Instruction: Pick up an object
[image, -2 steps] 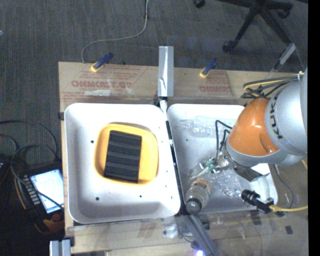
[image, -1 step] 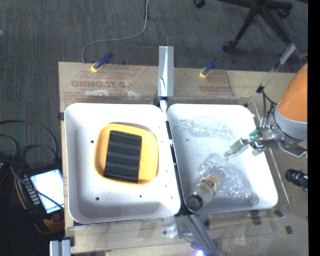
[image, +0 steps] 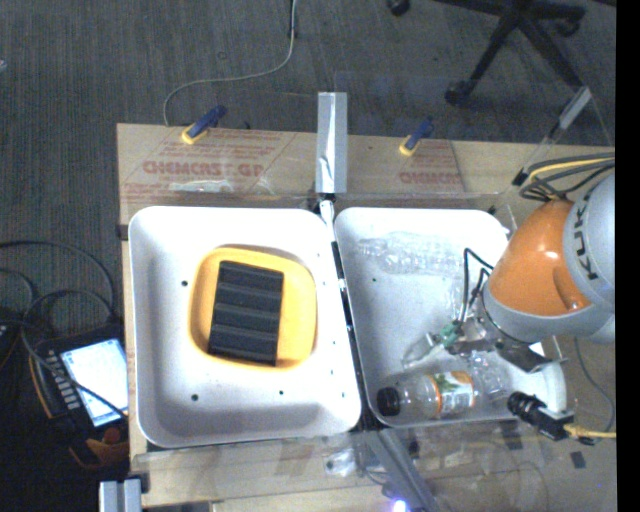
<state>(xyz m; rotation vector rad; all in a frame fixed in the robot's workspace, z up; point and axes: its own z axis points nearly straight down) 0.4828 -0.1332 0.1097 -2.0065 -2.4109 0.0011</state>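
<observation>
A clear plastic bottle (image: 436, 394) is laid flat along the right bin's (image: 400, 300) near wall, dark cap pointing left. The gripper's (image: 468, 338) state cannot be told. A yellow-and-black block (image: 252, 308) is held in the left bin (image: 160, 330).

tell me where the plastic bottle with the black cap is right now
The plastic bottle lies on its side along the near edge of the right bin, cap pointing toward the divider, just below the arm's wrist.
</observation>
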